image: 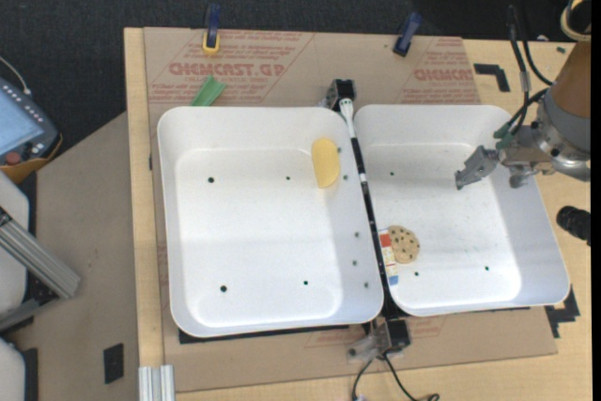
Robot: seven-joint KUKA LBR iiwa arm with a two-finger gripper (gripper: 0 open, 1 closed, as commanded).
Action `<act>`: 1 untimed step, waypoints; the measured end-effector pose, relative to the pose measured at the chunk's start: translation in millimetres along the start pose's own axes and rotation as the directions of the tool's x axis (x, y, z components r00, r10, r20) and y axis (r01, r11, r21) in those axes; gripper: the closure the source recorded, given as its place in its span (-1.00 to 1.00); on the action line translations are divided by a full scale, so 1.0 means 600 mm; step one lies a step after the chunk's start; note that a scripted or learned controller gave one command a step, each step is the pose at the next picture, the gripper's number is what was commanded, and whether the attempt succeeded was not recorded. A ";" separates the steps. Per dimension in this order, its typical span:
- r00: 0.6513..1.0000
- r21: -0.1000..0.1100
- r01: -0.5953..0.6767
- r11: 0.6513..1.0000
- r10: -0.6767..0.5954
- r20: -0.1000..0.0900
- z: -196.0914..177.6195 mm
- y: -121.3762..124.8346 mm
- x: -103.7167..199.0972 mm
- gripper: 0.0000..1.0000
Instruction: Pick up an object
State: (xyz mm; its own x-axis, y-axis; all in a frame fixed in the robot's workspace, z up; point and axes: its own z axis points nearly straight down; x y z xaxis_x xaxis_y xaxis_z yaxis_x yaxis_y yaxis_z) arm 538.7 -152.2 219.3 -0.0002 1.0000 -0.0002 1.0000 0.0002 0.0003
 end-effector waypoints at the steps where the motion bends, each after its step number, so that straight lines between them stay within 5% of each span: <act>1: 1.000 -0.003 0.001 1.000 -0.001 0.001 -0.018 0.001 0.000 1.00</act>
State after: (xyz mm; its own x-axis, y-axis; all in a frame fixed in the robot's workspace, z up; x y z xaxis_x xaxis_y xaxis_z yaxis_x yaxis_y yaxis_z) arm 539.4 -152.3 230.1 -0.0009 1.0000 -0.0014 1.0000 0.0009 0.0036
